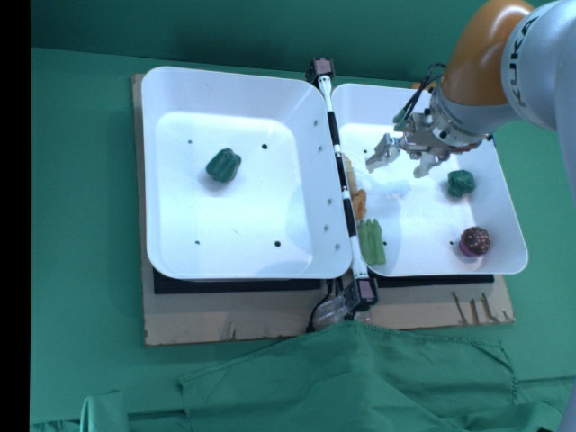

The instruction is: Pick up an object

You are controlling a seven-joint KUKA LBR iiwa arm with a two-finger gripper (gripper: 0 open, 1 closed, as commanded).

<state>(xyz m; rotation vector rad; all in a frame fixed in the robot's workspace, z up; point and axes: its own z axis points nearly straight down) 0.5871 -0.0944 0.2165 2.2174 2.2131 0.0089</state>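
Nothing between the jaws: two fingers spread wide apart, one pale finger pointing toward the divider, the other at the opposite side, both above the white floor of the right bin, upper part.

Nearest to the jaws, a small dark green pepper-like piece, just beside them on the far side from the divider, lying on the bin floor, not touching the fingers. Farther down from it, near the lower corner of the same bin, a round dark red object with small speckles, well apart from the jaws. Below the jaws and toward the divider, a long green vegetable lying lengthwise close to the bin wall. Just above it, against the same wall, an orange-yellow item, partly hidden by the rim, kind not clear.

Across the divider, in the left bin, one more dark green pepper, alone, well apart from the jaws.

Behind the jaws, grey arm with orange band, entering from the right. Under both bins, a brown board on the green worktop; crumpled green cloth along the lower edge.
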